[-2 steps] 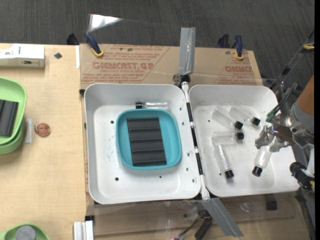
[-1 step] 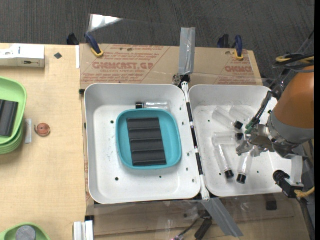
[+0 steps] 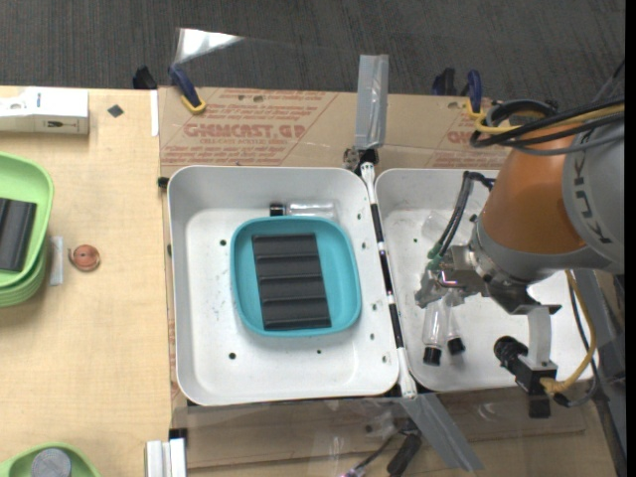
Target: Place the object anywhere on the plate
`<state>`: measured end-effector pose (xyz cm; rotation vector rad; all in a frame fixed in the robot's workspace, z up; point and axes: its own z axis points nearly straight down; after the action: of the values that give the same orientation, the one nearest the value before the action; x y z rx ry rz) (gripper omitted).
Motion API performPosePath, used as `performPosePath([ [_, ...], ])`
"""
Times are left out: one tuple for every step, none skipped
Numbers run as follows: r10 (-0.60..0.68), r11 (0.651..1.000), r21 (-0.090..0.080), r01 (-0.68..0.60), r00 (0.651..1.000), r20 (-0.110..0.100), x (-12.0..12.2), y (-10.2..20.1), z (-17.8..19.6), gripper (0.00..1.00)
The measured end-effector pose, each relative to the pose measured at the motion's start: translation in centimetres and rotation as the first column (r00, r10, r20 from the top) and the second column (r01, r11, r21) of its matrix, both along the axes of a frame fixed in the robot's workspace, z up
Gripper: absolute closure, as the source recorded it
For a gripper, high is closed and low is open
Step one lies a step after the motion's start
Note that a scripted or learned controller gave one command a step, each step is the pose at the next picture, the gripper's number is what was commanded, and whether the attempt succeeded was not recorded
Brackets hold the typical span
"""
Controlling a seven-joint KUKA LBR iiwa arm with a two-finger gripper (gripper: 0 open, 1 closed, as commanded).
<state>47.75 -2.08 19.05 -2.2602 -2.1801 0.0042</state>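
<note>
A: Plate (image 3: 295, 273), teal and ribbed dark at its middle, sits in the left bin (image 3: 199, 346), ready to receive.

B: And the gripper (image 3: 442, 348)?

A: At three o'clock from it, low in the right bin (image 3: 467, 371). Fingers slightly apart, touching the floor; what they grasp, I cannot tell, so the object's place is unclear.

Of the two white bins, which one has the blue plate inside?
The left bin holds the blue plate, with a dark ribbed block on it. The right bin has the gripper over it.
</note>
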Motion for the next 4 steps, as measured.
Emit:
performPosePath([
  [0.12,0.993,-0.001,-0.12,0.993,-0.001,2.34,5.31,-0.03,1.0],
  [0.12,0.993,0.0,-0.12,0.993,-0.001,2.34,5.3,-0.02,0.0],
  [0.12,0.993,0.0,-0.12,0.993,-0.001,2.34,5.3,-0.02,0.0],
  [0.12,0.993,0.0,-0.12,0.993,-0.001,2.34,5.3,-0.02,0.0],
])
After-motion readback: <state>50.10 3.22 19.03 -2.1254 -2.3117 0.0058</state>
